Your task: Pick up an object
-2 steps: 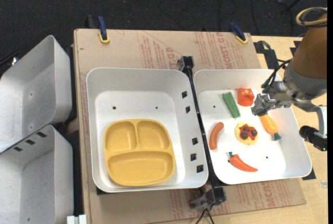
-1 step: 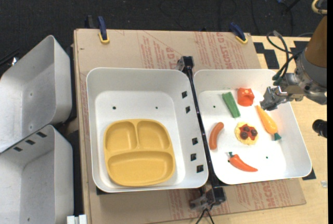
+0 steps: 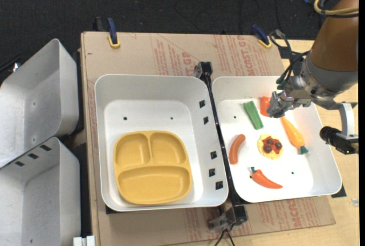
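Here the gripper (image 3: 278, 105) hangs between green piece (image 3: 252, 114) and carrot (image 3: 293, 133).

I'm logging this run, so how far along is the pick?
Nothing looks picked yet: the green piece, sausage, chili pepper, carrot and small pizza all lie in the right bin. In hand: the pincer is low beside a red-orange piece; its grip is unclear. Left: grasp and lift.

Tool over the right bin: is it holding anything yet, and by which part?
Cannot be told. The tool sits low at the back of the right bin, right against a small red-orange item, but no item shows clearly within it.
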`<action>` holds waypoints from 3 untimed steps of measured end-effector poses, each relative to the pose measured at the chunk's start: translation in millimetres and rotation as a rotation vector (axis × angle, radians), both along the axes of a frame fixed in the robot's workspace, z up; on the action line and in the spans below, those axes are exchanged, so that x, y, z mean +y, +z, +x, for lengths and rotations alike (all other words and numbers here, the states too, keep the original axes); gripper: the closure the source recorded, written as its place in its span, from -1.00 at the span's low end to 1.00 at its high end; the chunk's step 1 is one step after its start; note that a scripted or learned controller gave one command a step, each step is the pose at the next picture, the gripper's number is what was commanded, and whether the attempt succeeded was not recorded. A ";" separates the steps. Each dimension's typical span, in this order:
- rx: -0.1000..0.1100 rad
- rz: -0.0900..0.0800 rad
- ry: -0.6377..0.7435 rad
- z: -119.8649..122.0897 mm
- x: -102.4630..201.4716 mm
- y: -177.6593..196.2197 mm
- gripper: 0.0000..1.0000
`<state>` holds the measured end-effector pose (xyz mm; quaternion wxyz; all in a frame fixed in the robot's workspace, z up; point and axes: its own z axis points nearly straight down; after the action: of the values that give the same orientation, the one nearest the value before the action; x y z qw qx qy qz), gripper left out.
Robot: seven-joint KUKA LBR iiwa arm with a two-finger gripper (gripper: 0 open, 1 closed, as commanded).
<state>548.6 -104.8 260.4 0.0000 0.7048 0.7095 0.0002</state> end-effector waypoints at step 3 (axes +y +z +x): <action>-0.002 0.000 0.000 69.7 145.7 -16.4 1.00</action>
<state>618.3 41.0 244.0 0.0007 0.7046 0.7096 0.0008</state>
